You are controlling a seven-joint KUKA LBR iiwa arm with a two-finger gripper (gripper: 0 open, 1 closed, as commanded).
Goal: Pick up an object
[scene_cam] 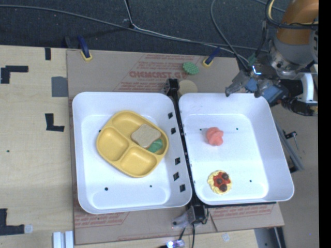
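A small pizza-like toy point(219, 182) sits near the right bin's point(276, 154) front edge, a pink lump point(214, 136) mid-bin. The gripper point(247, 85) hangs over the back right corner, its opening unclear; descending there, it would likely strike the rim and grasp nothing.

Two bins, left point(88, 190) and right point(269, 185), both plain white with small black dots on the floors. Left bin: yellow divided plate point(116, 141); on it a tan bread slice point(146, 135) and a green piece point(157, 146). Right bin: pink-red lump point(214, 136); small pizza point(219, 182), yellow base, red and dark toppings. Counter point(31, 154) pale beige wood with black tape marks; brown cardboard sheet point(150, 71) under the bins, red printed lettering. Green dotted item point(190, 67) on the cardboard. Arm point(297, 19) grey with orange band; gripper point(247, 83) dark grey, blue glint. Backdrop dark blue-black
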